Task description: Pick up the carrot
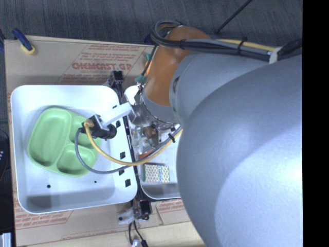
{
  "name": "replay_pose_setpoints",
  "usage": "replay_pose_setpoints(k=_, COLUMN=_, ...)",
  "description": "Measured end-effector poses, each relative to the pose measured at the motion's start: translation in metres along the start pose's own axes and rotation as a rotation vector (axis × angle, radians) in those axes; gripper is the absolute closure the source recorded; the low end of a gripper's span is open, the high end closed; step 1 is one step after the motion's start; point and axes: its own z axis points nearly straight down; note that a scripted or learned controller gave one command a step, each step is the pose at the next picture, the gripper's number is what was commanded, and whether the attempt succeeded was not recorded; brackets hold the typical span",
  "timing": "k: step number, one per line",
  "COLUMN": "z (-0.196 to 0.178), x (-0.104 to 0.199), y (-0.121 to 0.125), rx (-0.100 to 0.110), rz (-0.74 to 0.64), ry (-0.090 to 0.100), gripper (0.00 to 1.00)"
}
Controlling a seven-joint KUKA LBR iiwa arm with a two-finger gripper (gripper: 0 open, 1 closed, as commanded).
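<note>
Two white bins sit under me, and I'll place everything from the green plate [51, 138], a divided dish that lies in the left bin [61, 199] on its floor. The right bin [159, 190] starts just right of the plate, past the shared wall, and my own arm [247, 153] covers most of it. My orange band [167, 71] shows up and to the right of the plate.

My claw [141, 135] hangs to the right of the plate, over the wall between the bins, level with the plate's middle. From this angle the wrist and its fittings are in the way, and I cannot tell whether my claw is open or closed, nor whether it has anything in it.

I cannot pick out the carrot for certain. An orange-brown patch [150, 133] shows right at my claw, to the right of the plate and about level with it; it may be the carrot, but it is too small and too hidden to say.

A black connector [105, 131] reaches from my wrist to the plate's right rim, seeming to sit above it. From there a yellow hose [110, 157] and a grey cable [85, 163] loop down past the plate's lower right corner and back towards my claw.

Lower right of the plate, inside the right bin, lies a small chequered pad [156, 173]. The bins rest on printed cardboard [103, 60], and well above the plate, at the cardboard's far left corner, sits a blue and yellow clamp [23, 41].
</note>
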Motion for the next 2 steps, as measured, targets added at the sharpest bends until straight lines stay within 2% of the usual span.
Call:
replay_pose_setpoints(k=1, z=0.078, x=0.005, y=-0.052, rx=0.000, rz=0.011, ry=-0.001, gripper=1.00)
replay_pose_setpoints(k=2, z=0.061, x=0.026, y=0.017, rx=0.002, rz=-0.124, ry=0.000, gripper=1.00)
